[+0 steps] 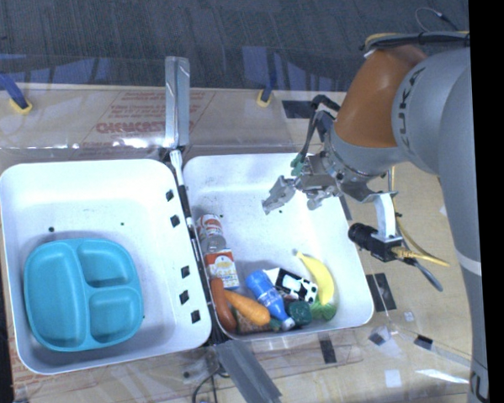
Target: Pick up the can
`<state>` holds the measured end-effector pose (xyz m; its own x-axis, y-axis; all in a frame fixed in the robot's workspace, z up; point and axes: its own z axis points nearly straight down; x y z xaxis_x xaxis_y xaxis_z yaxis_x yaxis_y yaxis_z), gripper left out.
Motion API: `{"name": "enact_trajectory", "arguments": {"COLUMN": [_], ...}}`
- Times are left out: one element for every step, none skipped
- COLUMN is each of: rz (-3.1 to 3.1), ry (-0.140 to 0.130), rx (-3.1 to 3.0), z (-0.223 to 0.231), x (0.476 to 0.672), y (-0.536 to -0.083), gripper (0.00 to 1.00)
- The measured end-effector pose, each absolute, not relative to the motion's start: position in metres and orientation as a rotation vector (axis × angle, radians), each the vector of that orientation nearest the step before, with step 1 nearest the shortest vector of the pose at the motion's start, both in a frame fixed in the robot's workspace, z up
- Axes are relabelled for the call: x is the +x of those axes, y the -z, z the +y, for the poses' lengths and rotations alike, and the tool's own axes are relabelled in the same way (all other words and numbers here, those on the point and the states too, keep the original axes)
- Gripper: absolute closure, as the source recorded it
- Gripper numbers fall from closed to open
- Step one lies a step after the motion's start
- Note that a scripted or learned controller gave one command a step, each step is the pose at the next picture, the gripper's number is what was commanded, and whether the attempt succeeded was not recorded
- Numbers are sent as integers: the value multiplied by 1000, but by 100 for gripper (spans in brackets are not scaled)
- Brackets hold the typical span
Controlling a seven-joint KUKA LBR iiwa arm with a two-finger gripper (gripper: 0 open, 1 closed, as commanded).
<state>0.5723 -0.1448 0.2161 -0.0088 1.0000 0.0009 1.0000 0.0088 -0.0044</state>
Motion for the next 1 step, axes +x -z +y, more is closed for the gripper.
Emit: {"name": "enact_trajectory", "arguments": {"rz": [-2069], "ry": [-2], "rx": [-2363], "z": [-181], "x": [594], "y": [-92], "gripper": [0]}}
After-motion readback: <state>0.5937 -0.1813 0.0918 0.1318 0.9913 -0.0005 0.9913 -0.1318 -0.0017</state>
